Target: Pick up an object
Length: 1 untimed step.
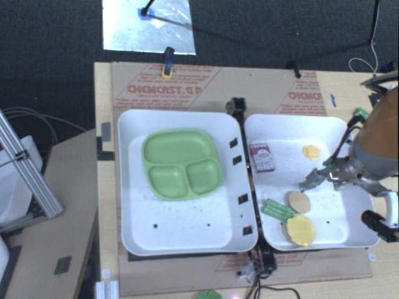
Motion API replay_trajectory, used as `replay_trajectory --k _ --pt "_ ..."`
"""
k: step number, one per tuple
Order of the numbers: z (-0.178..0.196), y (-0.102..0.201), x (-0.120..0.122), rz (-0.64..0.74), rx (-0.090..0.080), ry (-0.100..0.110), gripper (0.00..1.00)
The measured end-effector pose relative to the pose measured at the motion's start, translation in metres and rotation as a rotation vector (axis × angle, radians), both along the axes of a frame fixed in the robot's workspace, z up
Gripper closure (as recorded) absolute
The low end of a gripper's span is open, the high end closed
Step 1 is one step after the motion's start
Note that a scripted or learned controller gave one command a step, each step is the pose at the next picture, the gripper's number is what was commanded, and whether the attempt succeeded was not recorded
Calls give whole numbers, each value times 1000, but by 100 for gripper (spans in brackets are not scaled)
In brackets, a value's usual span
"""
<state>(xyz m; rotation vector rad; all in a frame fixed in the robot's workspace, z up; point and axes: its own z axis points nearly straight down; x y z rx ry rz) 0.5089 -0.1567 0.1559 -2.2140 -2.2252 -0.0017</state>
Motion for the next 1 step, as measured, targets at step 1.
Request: replay_trajectory --k 1 --pt "-74 12 -23 -4 -1 0 0"
